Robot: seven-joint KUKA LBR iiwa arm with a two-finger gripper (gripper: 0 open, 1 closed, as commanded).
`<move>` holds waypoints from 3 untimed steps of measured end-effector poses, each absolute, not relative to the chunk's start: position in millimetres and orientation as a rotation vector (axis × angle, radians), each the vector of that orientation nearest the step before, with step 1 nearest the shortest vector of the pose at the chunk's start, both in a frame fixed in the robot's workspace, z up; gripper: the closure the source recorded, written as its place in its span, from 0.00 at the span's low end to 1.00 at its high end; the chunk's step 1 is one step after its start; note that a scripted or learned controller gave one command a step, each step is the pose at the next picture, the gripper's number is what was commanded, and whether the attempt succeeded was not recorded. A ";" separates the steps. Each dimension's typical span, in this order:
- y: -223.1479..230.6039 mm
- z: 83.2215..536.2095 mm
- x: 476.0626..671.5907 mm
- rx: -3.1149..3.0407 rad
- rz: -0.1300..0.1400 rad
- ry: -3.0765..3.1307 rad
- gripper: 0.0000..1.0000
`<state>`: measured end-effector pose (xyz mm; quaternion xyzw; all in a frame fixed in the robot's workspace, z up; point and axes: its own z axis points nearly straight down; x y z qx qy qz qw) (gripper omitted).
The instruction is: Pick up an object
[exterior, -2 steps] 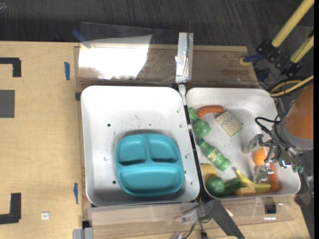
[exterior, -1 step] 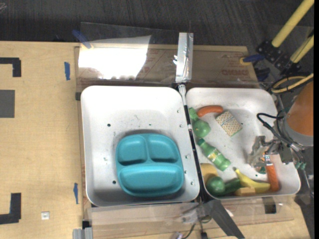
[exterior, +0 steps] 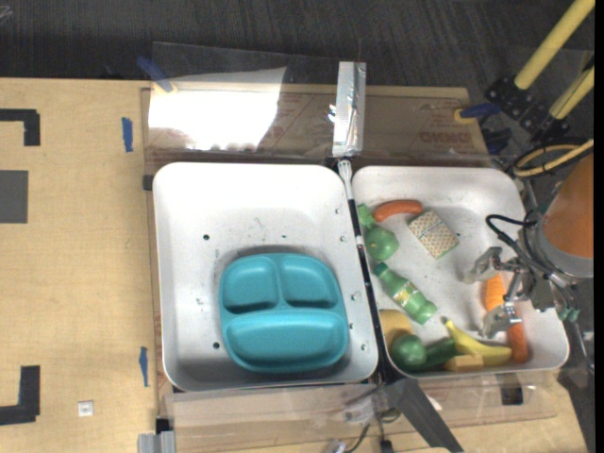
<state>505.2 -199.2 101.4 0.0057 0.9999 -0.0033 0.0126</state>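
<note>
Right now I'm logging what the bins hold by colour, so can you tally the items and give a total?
Teal: 1, the divided tray in the left bin
Green: 3, all in the right bin
Orange or red: 3, in the right bin, two beside the tool
Yellow: 1, the banana
Beige: 1, the speckled block
Total: 9
</note>
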 end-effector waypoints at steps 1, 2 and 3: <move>-187.0 90.4 492.0 0.073 -0.007 3.119 0.00; -186.7 102.0 494.0 0.070 -0.010 3.113 1.00; -118.2 250.8 534.4 0.049 -0.002 3.121 1.00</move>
